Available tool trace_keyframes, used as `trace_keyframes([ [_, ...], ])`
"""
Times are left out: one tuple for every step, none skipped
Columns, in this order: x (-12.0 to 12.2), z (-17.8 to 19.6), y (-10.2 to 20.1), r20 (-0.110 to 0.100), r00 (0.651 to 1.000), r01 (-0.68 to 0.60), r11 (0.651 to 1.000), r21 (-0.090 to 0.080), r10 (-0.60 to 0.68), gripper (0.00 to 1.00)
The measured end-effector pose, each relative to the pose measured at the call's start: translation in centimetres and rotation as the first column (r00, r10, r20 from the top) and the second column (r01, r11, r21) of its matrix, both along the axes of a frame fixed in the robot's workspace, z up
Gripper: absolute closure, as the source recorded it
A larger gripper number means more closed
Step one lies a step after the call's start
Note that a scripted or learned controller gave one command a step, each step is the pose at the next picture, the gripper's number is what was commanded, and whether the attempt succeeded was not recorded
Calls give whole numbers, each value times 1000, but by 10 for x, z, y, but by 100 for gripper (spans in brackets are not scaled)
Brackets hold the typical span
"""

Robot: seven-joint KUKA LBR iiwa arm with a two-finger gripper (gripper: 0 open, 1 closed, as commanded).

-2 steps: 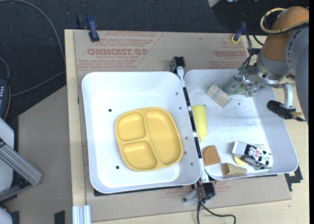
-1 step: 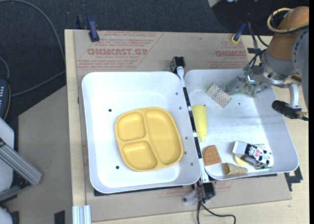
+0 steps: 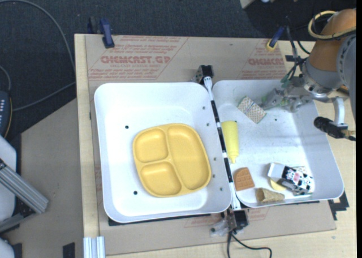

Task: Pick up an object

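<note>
Fingers low at 12 o'clock of right bin, just beside patterned sponge; open or shut: cannot tell. Yellow tray in left bin.

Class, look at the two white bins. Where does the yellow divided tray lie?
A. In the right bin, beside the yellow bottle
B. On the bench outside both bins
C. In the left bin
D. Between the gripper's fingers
C: the yellow divided tray lies flat in the left bin, apart from the small items in the right bin.

Yellow divided tray, yellow bottle, black-and-white spotted toy, white bins.
</note>
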State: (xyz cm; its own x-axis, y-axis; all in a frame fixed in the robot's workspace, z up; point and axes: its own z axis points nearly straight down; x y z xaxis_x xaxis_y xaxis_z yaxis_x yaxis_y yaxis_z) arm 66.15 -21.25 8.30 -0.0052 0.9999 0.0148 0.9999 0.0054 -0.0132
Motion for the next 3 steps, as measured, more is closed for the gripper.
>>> trace_keyframes([
  [3,-1,-3,-8,1000,-1,1000,5,1,0],
  [4,0,-4,-6,1000,1,1000,3,-1,0],
  [3,1,79,2,1000,5,1000,-11,-5,0],
])
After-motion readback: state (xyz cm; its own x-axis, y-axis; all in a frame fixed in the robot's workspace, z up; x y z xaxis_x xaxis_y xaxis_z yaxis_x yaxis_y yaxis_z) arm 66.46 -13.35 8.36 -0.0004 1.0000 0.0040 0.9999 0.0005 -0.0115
